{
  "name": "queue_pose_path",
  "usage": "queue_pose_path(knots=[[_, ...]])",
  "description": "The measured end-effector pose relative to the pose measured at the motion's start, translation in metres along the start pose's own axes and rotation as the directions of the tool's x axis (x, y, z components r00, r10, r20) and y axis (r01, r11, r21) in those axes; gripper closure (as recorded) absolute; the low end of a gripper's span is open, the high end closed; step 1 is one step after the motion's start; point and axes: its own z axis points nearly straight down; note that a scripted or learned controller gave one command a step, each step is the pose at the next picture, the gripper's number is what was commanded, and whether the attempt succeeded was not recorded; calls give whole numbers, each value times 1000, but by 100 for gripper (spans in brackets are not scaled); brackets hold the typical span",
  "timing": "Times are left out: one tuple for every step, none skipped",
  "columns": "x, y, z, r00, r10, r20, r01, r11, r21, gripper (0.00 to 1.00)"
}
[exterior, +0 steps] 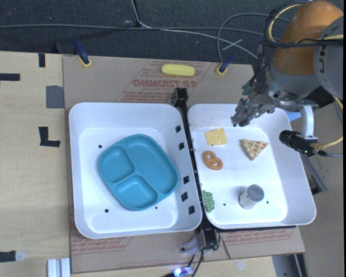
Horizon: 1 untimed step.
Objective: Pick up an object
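- The gripper (240, 119) hangs over the far edge of the right bin (297, 209), just beyond the cheese (215, 137); how wide it stands I cannot tell, and nothing shows in its hold
- The task names no one object, so any loose piece in the right bin would do: the cheese near the far-left corner, the pretzel (212, 160) just nearer, the pizza slice (253, 149) toward the middle, a small can (251, 196) by the near edge, a green bit (207, 200) against the left wall
- The pieces lie apart from one another, which should leave room to come down on one without knocking the rest
- The cheese and pizza slice lie closest to the tool, so I judge one of them the likely target
- The left bin (81, 209) carries a blue tray (138, 171), lying flat across its middle
- A yellow piece (177, 70) rests on the cardboard (106, 79) past the bins, out of play
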Motion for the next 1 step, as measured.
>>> queue_pose_path(knots=[[54,-20,14,1000,-1,0,1,1000,0,100]])
